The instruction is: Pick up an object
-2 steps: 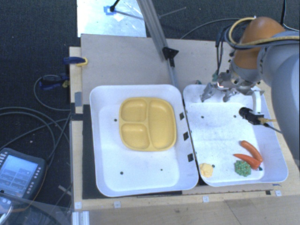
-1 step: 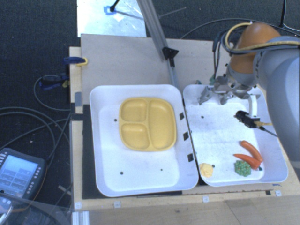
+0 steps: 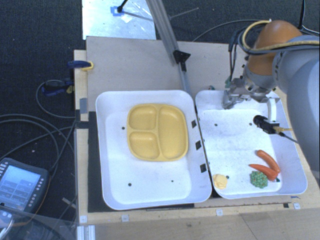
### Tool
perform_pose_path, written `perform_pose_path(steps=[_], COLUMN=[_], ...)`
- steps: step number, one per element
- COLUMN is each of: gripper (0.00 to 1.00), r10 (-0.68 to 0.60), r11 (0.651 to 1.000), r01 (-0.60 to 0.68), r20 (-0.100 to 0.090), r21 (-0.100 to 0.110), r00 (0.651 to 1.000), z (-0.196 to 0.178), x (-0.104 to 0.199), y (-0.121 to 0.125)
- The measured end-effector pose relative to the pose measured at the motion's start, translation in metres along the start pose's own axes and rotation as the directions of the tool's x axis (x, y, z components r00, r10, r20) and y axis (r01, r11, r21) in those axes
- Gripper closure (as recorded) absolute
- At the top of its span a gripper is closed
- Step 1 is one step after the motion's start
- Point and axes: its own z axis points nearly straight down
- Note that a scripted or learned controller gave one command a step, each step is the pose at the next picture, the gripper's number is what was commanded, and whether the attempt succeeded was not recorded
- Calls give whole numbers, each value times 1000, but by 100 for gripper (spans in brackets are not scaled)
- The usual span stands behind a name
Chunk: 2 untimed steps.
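From my seat I see the arm (image 3: 295, 59) coming in from the right, its orange band above the far edge of the right bin (image 3: 235, 134). The gripper (image 3: 234, 100) hangs over that bin's far left corner; I cannot tell how it is set, since the wrist hardware hides that part.

The things to pick lie at the near end of the right bin: two orange carrots (image 3: 266, 165) side by side, a green broccoli piece (image 3: 258, 179) just beside them, and a small yellow item (image 3: 220, 181) near the bin's near left corner. None of them is at the gripper; they are well apart from it.

The left bin (image 3: 112, 184) holds a yellow divided plate (image 3: 157, 132) with three compartments, set toward its far half.

Both bins rest on a pale wooden board (image 3: 130, 61). A blue and yellow clamp (image 3: 80, 64) grips the board's far left edge. Around the bench the floor is dark carpet (image 3: 35, 34) with loose cables (image 3: 45, 134). A handheld pendant with a lit screen (image 3: 20, 186) lies at the near left. A grey pole (image 3: 162, 21) slants across the far side.
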Motion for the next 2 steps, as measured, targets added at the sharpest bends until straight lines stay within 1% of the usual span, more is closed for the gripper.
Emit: perform_pose_path(steps=[1, 2], gripper=[100, 100], r10=[4, -1], r11=[1000, 1000], r01=[-4, 1], r20=[0, -1], r21=[-5, -5], r00=[1000, 1000], z=[-63, -119], x=[-7, -7], y=[0, 3])
